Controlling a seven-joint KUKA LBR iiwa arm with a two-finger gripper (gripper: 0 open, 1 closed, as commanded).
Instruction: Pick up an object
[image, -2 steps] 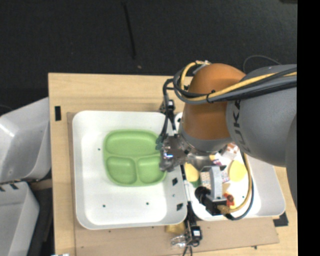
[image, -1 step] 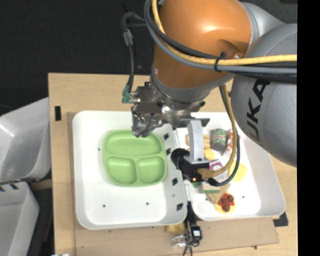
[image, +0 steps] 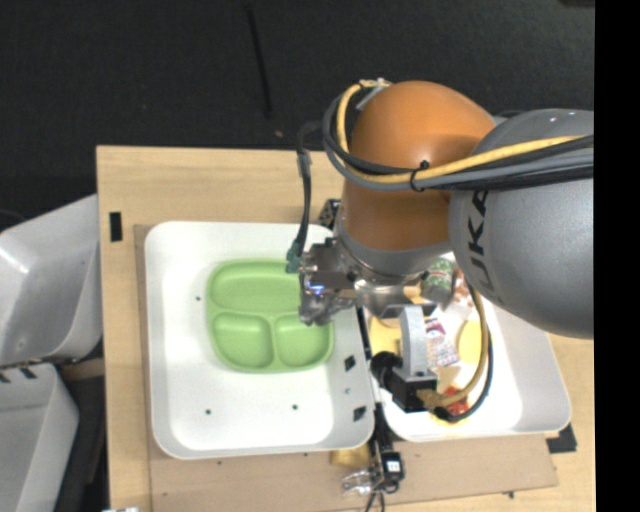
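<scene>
The green divided plate (image: 255, 310) lies flat in the left bin (image: 190, 400), in that bin's middle and reaching toward its right wall. It has one long compartment on the side toward the bin's far edge and two smaller ones toward the near edge. Bare white floor of the left bin shows around its left, near and far sides.

The gripper (image: 315, 292) is over the right part of the left bin, at the plate's right rim, about where the long compartment meets the smaller right one. From this slant it reads as a dark metal cluster against the green. Whether it is spread or closed cannot be told, and nothing can be seen gripped in it.

The arm (image: 520, 230) comes in above the left bin's right wall. Its orange band (image: 410, 150) sits over that bin's far right corner, and the grey body runs off to the right.

The right bin (image: 535, 400) stands just beside the left bin, wall against wall. Much of its floor is hidden by the arm. Near the shared wall a small heap shows: a white packet with red print (image: 441, 345), a yellow piece (image: 452, 378) on the packet's near side, and a bit of green (image: 437, 280) on its far side. What these are is unclear.

The pale wooden bench (image: 120, 300) shows as a strip along the left bin's left side.
</scene>
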